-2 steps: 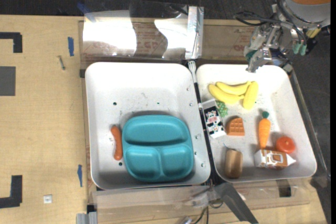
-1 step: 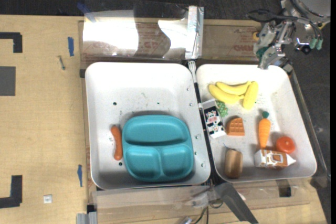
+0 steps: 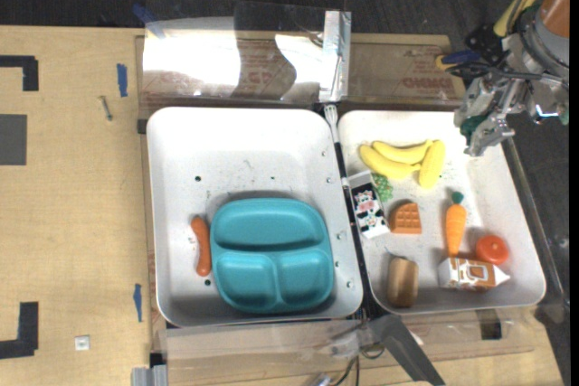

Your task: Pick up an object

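Nearest to me, along the front of the left bin (image 3: 172, 140), sits a teal divided tray (image 3: 270, 253), with an orange sausage-shaped toy (image 3: 202, 245) lying just beside its left edge. Apart from those two, that bin is bare white floor.

Moving right, the right bin (image 3: 520, 194) carries everything else: a small printed card (image 3: 367, 208) propped against the wall between the bins, a bit of green (image 3: 384, 186) behind it, a waffle-like piece (image 3: 406, 218), and a brown bread-like lump (image 3: 402, 279) at the front. Toward the back lie the bananas (image 3: 404, 159); further right a carrot (image 3: 454, 226), a small carton (image 3: 472, 273) and a red tomato (image 3: 493, 249) touching it.

Furthest right, the gripper (image 3: 484, 129) hangs over the back right corner of that bin, above the rim and well apart from every toy. Nothing is between its fingers; how wide they stand I cannot tell. By my reckoning the task has barely begun: no object chosen, nothing lifted, and the whole descent, grasp and raise are left to do.
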